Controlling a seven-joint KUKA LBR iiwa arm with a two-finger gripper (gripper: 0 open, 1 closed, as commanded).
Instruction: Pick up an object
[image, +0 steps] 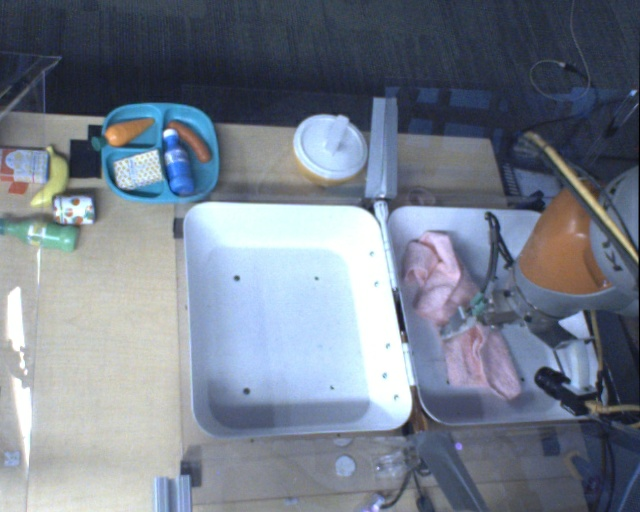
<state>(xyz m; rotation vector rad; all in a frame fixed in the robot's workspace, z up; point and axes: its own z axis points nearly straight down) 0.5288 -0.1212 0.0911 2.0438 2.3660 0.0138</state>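
a cloth (462, 312) lies in the right bin (440, 405), the gripper (466, 318) over it, with the left bin (290, 300) beside and a divided tray (205, 150) behind.

Cool, bluish overhead light washes both white bins (290, 310) — soft shadow pools along the left bin's near wall, glare streaks the bench's (90, 330) left edge; overall detail is soft.
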